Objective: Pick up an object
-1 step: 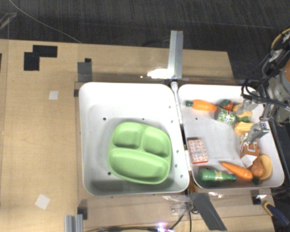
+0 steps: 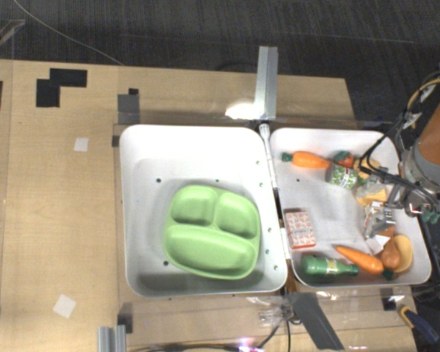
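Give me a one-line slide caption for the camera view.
Gripper low in the right bin among carrots, bottle and box; green tray in the left bin.

A wooden bench (image 2: 51,218) fills most of the frame, with dark carpet (image 2: 205,13) across the top. Black square markings (image 2: 59,85) sit at its upper left. A metal post (image 2: 267,83) stands at upper centre, just above the seam between the two bins.
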You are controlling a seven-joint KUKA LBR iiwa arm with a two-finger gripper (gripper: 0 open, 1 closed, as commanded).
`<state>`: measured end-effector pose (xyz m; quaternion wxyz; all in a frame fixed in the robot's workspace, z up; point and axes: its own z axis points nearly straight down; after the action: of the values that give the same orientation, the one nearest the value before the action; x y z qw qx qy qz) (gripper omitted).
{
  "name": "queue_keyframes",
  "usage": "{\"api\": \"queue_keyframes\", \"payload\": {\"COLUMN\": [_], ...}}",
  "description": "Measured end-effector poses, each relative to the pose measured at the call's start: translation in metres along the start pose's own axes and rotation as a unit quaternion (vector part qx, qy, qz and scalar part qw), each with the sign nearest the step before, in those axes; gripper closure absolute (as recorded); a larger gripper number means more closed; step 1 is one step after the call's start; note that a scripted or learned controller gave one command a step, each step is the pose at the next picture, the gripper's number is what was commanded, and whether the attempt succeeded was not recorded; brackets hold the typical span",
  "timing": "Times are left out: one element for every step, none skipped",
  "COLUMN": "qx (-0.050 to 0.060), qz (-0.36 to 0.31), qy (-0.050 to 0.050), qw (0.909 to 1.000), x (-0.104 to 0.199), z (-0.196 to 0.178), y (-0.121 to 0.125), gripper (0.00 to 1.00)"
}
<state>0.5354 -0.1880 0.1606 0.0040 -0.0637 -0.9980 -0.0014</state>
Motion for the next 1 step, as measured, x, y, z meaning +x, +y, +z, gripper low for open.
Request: {"api": "queue_keyframes", "payload": {"qx": [0.001], "qz": [-0.005], "qy": [-0.006], "qw": [1.0], "x": [0.0143], "z": [0.0673], "y": [-0.017], "gripper": [0.0]}}
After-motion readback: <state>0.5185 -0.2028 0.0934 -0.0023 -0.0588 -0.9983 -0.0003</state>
